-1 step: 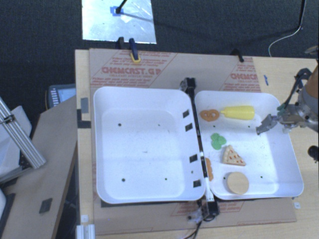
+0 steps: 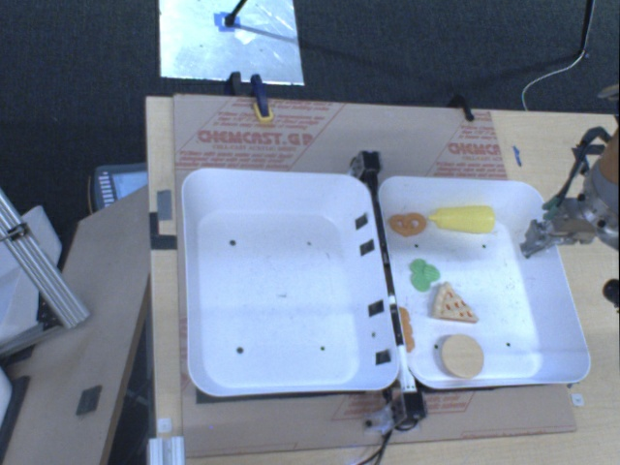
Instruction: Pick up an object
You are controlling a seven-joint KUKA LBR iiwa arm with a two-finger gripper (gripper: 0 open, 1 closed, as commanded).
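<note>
The right bin holds a yellow corn-like piece, a brown pretzel, a green piece, a tan wedge, a round tan disc and a small orange piece by the divider. My gripper hangs at the bin's right rim, to the right of the yellow piece and apart from it. Nothing shows between its tips.
The left bin lies beside the right one, with black clips along the shared edge. Both bins rest on a cardboard sheet. A shiny metal plate lies at the back left. A cable hangs at the back right.
</note>
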